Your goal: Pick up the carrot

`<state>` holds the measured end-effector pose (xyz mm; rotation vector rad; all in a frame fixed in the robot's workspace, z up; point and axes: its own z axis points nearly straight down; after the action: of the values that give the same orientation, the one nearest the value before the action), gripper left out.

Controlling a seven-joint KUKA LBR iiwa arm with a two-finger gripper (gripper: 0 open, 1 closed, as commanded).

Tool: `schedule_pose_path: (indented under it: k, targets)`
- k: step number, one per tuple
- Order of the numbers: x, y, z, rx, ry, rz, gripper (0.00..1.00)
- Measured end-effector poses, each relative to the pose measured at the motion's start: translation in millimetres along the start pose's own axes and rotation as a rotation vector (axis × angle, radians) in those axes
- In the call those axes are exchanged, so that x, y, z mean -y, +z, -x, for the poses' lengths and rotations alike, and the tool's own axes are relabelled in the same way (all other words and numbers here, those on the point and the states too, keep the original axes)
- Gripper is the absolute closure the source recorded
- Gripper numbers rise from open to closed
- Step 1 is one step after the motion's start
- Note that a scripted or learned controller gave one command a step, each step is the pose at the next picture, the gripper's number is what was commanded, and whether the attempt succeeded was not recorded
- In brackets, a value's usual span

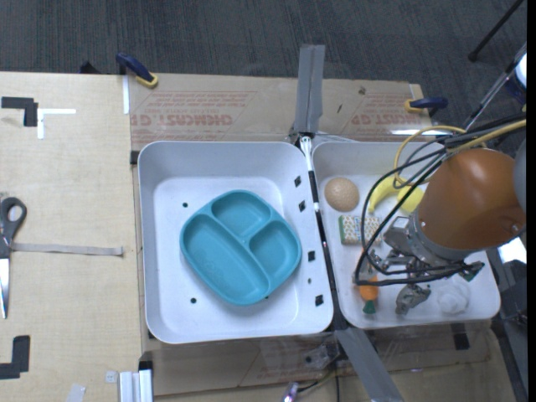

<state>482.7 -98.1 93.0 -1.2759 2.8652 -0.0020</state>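
Camera view: arm (469, 199) reaching in from the right, bent down over the right bin (481, 312), orange band bulging above the wrist, black and yellow cables looping off its left side. Wrist tilted down and toward the near left corner of that bin. Gripper (402, 296) low over the near part of the bin floor, fingers (410, 300) metal-grey, pointing down; gap between them too small and cluttered to read, so open or closed cannot be told. Nothing seen clamped between them.

Carrot (368, 295) lying on the floor of the right bin, near its near-left corner, just left of the gripper, orange body with a green end toward the near side. Contact with the fingers not clear.

Farther back in the same bin: egg (341, 193) near the far-left corner, banana (387, 193) to its right and partly under the cables, a small patterned block (358, 229) between egg and carrot. A pale lump (455, 298) right of the gripper.

Left bin (159, 224) holding a blue divided plate (241, 247), tilted in plan. Scissors (8, 224) on the table (67, 308) well to the left.
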Motion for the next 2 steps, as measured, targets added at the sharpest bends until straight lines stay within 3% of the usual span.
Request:
schedule_pose_path:
  k: [1, 2]
  targets:
    - [1.0, -10.0, 3.0, 0.005, -0.001, -0.004, 1.0]
    - [-26.3, -99.3, 95.0, 0.002, 0.176, 0.0, 1.0]
